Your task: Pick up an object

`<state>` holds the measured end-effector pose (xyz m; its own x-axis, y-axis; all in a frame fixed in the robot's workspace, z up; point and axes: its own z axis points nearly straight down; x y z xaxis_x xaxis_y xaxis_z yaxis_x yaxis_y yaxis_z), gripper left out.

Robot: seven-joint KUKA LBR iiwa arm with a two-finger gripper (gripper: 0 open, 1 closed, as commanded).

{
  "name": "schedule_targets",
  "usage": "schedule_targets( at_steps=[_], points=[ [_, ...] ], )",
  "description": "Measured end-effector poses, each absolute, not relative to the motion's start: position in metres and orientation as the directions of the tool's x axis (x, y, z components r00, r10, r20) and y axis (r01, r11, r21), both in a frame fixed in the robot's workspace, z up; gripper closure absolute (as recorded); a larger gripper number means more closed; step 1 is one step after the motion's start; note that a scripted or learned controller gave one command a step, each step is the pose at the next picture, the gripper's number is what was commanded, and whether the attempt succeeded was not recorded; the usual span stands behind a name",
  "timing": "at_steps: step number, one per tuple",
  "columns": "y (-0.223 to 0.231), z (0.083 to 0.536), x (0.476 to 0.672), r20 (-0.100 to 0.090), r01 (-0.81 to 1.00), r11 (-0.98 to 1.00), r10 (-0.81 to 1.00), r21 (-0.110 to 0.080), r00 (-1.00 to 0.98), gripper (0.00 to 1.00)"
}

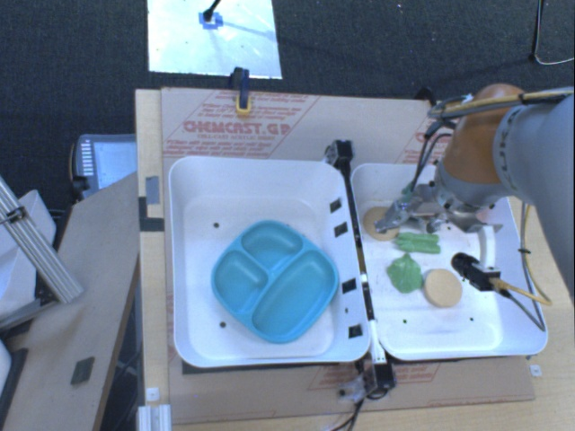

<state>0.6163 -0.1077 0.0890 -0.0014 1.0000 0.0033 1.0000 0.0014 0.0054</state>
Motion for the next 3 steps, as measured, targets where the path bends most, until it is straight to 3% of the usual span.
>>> schedule_targets(
  at_steps=[1,2,3],
  points=[
    [-0.107,0.103,0.62,0.002,1.0,0.002,1.0,0.018,-0.002,1.0],
    [-0.111,0.157,0.611,-0.001,1.0,0.0,1.0,0.003,0.0,1.0],
    [-0.118,0.204,0.608,-0.001,1.0,-0.001,1.0,0.005,0.001,1.0]
  ],
)
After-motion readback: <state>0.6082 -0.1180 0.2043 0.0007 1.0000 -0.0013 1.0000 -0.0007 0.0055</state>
